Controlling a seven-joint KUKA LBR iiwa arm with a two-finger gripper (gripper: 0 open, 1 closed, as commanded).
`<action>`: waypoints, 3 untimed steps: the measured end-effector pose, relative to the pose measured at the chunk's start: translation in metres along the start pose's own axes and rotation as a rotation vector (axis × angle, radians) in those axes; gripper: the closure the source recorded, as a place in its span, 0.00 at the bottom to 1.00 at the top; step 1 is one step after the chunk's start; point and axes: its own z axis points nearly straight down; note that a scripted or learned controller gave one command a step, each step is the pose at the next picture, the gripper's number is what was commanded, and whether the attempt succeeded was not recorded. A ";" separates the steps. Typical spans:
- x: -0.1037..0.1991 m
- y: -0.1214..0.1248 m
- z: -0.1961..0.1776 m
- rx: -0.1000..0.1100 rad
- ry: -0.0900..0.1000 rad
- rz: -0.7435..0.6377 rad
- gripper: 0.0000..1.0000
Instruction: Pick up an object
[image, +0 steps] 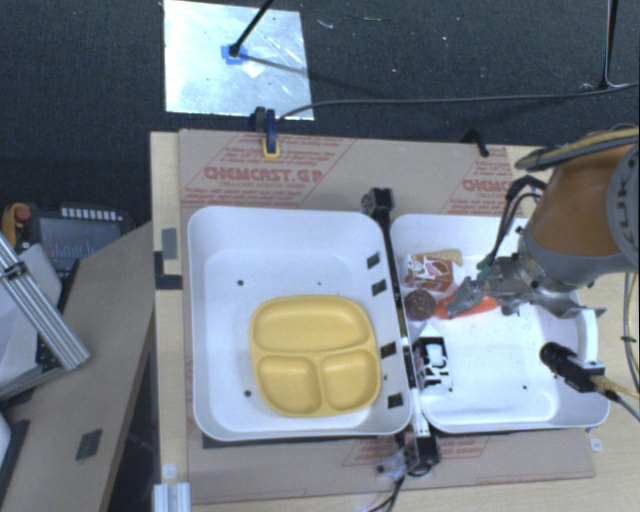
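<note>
Camera view: my gripper (468, 297) sits low in the right bin (500, 405), its spread not discernible, crowding an orange object (480, 307), brown disc (419, 303) and packet (433, 268); I risk nudging them aside.

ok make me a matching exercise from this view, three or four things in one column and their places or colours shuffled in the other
Things:
1. yellow divided plastic tray
2. orange carrot-like piece
3. small black-and-white printed item
4. round dark brown disc

Places:
A. right bin, near its left wall, lower middle
B. left bin, centre
C. right bin, just under the orange-and-white packet
D. right bin, at the gripper

Pairs: 1-B, 2-D, 3-A, 4-C
</note>
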 end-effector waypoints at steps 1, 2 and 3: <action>0.000 0.003 -0.006 -0.012 -0.001 -0.002 0.00; 0.000 0.011 0.054 -0.008 0.000 -0.001 0.00; 0.000 0.011 0.099 -0.008 0.000 0.000 0.00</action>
